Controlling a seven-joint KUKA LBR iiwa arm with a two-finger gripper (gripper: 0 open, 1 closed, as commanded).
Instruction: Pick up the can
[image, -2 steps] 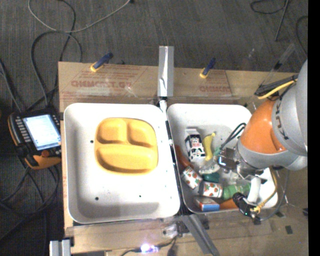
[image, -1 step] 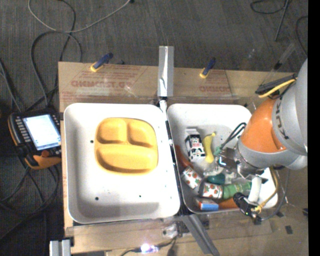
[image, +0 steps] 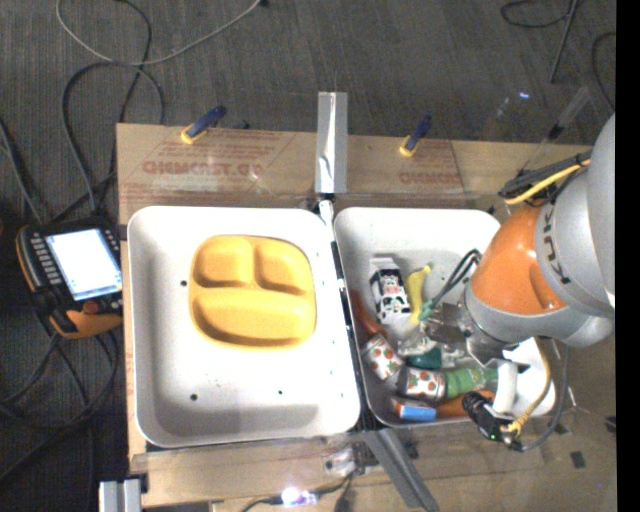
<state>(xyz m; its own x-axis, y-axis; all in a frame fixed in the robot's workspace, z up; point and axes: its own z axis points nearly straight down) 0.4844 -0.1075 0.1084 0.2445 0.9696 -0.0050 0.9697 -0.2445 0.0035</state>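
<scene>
One tool (image: 432, 335), at the end of the grey arm (image: 590, 250), sits low over the clutter in the right bin (image: 420, 222); whether it is apart or together cannot be told, since wrist and cables cover it. Just beside it, toward seven o'clock, lies the can (image: 421, 382), on its side with a red-patterned label. A second patterned item (image: 380, 356) lies at nine o'clock from the can, touching it or nearly so. A green bottle (image: 462, 381) lies at three o'clock from the can, a blue-and-orange object (image: 413, 409) at six o'clock. A white carton (image: 390, 288) and a yellow banana (image: 417, 281) lie at eleven o'clock from the tool. The arm enters from three o'clock, its orange band (image: 510, 275) above the wrist. The left bin (image: 150, 330) holds a yellow divided tray (image: 254, 290). Both bins rest on the counter (image: 230, 165).
</scene>
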